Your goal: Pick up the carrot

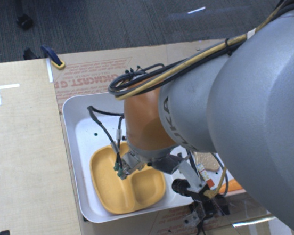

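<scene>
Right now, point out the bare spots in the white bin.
Free: the white bin's floor above the yellow tray, along the left wall. Crowded: lower right, where the arm overhangs the tray and an orange object.

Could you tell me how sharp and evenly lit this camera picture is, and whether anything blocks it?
Camera view: lighting is soft and even; the shallow white bin and yellow two-compartment dish look sharp, with faint shadows; the big grey arm close to the lens looks soft and covers the right side, with a mild sheen.
</scene>
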{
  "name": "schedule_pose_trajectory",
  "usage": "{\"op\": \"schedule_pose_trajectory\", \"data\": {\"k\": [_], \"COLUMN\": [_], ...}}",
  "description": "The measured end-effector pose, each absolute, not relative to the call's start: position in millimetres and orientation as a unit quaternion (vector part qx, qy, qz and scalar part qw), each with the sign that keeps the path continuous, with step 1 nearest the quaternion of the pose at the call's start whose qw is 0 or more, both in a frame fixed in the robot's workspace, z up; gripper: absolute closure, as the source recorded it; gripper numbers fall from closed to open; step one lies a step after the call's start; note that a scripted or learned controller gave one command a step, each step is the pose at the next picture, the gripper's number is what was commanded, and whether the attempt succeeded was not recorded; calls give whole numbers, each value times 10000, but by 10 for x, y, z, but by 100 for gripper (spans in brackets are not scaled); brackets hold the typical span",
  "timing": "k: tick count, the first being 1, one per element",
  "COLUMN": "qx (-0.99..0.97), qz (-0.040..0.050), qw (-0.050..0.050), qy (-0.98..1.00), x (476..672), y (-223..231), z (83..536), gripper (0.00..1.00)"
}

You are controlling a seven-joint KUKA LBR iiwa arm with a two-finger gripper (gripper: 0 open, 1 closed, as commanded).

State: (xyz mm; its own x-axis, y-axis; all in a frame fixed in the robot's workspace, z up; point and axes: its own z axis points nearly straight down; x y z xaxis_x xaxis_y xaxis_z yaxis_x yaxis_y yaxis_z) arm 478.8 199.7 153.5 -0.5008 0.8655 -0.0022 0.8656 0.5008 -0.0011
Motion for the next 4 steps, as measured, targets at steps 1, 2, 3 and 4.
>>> {"op": "schedule_pose_trajectory", "data": {"k": [1,2,3,4], "qx": [6064,6677,8070,9097], "qz": [-28,-33,-34,-40], "qw": [-2,-3,5,8], "qy": [7952,7444,5905,4152], "x": [4773,4773,4773,4769], "y": [2191,2188,2182,2277], "z": [1689,1651,1651,1663], "gripper": [100,100,100,100]}}
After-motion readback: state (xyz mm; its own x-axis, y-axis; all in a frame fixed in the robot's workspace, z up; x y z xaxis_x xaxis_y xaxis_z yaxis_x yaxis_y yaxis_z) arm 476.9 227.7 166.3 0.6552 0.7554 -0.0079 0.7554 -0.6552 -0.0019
